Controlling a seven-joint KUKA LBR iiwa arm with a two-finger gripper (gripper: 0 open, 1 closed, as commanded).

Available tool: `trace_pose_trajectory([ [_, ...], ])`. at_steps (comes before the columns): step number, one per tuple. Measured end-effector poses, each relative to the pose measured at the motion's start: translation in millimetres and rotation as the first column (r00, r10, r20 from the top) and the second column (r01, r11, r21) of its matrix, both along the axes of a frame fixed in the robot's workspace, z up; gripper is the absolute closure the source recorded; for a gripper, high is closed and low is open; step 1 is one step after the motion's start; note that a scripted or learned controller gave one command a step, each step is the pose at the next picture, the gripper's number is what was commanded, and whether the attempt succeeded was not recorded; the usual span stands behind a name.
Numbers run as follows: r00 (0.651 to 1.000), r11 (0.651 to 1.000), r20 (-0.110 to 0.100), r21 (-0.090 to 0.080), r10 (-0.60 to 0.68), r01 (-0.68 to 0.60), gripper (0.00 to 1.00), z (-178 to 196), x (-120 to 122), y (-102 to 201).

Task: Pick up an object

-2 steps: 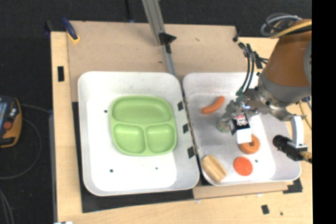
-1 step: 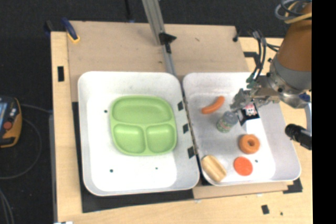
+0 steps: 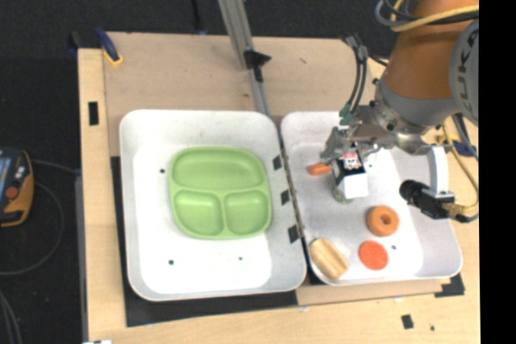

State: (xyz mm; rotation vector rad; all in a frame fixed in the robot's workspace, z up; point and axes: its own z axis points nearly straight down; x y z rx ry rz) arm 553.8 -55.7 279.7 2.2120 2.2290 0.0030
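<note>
My gripper (image 3: pixel 350 163) hangs low over the upper middle of the right bin (image 3: pixel 427 254). Directly under it, touching or nearly so, is a small white block-like object (image 3: pixel 352 187) with a greenish base. A small orange carrot-like piece (image 3: pixel 320 168) lies just left of the gripper. An orange ring-shaped donut (image 3: pixel 383 220) sits to the lower right, with an orange round piece (image 3: pixel 372 254) below it. A tan bread roll (image 3: pixel 328 257) lies at the bin's lower left corner.
The left bin (image 3: pixel 145 254) holds a green divided plate (image 3: pixel 219 192). The ridge between the two bins runs just left of the carrot-like piece. A grey metal post (image 3: pixel 234 8) slants up behind the bins. My arm covers the right bin's upper right part.
</note>
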Motion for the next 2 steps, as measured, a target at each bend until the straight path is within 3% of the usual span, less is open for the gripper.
trace_pose_trajectory([
  [2,1.0,1.0,-0.004,0.0,-0.001,0.001,1.0,-14,13,96],
])
